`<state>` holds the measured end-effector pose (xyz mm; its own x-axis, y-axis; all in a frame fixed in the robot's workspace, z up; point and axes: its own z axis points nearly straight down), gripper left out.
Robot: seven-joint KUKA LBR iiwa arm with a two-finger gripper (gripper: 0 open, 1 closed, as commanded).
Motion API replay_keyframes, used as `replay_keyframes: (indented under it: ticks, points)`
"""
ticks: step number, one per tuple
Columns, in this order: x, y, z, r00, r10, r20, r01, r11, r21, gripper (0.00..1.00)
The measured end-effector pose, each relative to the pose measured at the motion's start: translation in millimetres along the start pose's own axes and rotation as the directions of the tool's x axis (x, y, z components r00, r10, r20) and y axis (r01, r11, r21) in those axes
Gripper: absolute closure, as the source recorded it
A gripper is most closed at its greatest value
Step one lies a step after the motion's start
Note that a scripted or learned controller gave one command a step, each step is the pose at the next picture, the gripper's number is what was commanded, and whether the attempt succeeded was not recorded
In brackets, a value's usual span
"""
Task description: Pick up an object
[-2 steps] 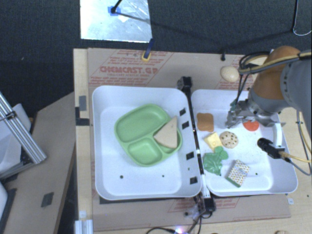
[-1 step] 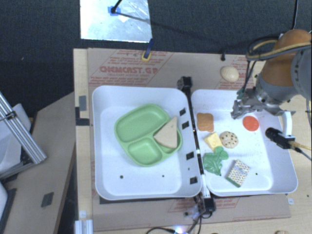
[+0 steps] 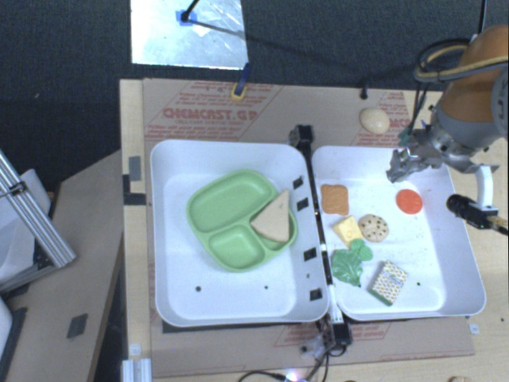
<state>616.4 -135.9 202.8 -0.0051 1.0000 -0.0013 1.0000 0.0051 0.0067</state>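
Two shallow white bins side by side on the worktop [image 3: 135,237], joined along a black hinge strip down the middle. Left bin [image 3: 171,237]: a green divided tray [image 3: 223,213] near its centre, with a tan wedge-shaped piece [image 3: 274,219] lying on the tray's right side, overlapping the divider. Right bin [image 3: 457,281]: an orange-brown square cracker [image 3: 335,199] near the left wall; below it a yellow cheese-like block [image 3: 347,230] touching a round speckled cookie [image 3: 374,228]; below those a green leafy piece [image 3: 350,263]; to the lower right a small patterned packet [image 3: 388,282], tilted. A flat red disc [image 3: 409,201] alone in the upper right part of the same bin, apart from the cluster.

Grey arm with orange band [image 3: 485,54] reaching in from the right, over the right bin's far corner. Gripper [image 3: 400,168] hanging above the bin's upper area, just up and left of the red disc, not touching it as far as visible. Fingers too dark and small to judge: cannot tell whether open or closed, and nothing seen between them.

Outside the bins: a pale egg-shaped object [image 3: 374,119] on the cardboard sheet beyond the right bin, near the gripper. A shiny foil square [image 3: 188,22] farther back on the dark surface.
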Motion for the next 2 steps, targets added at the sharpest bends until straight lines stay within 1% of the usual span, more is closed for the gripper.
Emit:
replay_keyframes:
  ticks: [1, 2]
  points:
    - [0.0, 1.5, -23.4, 1.000, -0.001, 0.000, 0.001, 1.000, 0.001, 1.00]
    - [30.0, -40.7, -13.1, 1.000, -0.001, -0.003, 0.001, 1.000, 0.009, 1.00]
